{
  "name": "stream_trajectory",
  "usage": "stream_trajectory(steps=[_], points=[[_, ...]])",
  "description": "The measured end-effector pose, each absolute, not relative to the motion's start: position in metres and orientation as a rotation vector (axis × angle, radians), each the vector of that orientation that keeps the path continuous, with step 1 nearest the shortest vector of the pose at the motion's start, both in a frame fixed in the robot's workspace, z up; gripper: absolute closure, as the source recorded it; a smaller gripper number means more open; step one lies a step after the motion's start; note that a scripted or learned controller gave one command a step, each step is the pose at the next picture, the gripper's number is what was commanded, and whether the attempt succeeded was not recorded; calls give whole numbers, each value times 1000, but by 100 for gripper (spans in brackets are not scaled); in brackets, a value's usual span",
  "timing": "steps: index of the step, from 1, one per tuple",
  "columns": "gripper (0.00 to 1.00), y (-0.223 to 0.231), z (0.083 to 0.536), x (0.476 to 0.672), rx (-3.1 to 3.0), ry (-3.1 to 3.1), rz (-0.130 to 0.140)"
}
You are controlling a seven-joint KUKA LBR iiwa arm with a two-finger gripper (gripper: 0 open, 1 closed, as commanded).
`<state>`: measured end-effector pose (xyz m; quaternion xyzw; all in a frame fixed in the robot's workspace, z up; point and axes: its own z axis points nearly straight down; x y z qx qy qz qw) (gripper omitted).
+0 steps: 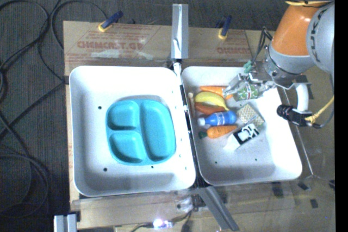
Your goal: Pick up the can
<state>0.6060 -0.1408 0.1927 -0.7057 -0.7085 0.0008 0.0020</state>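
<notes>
Your hand (243, 86) sits over the far side of the right bin (283, 163), and what looks like the can (247, 92) lies tilted under it beside the banana (211, 99), though I cannot tell if it grips.

The right bin's (283, 168) front half lies open for a reach. Its back is crowded: banana (209, 99), carrots (220, 131), blue bottle (219, 118) packed together beside the divider. The gripper (246, 87) hangs over the can (247, 92).
</notes>
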Motion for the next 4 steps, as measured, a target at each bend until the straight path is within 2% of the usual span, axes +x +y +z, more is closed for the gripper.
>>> stream_trajectory(steps=[1,2,3,4], points=[[0,-194,118,652,-2336,-2113,-9],[0,-205,104,679,-2340,-2098,-30],[100,-201,98,674,-2322,-2100,-4],[100,-152,172,669,-2411,-2013,4]])
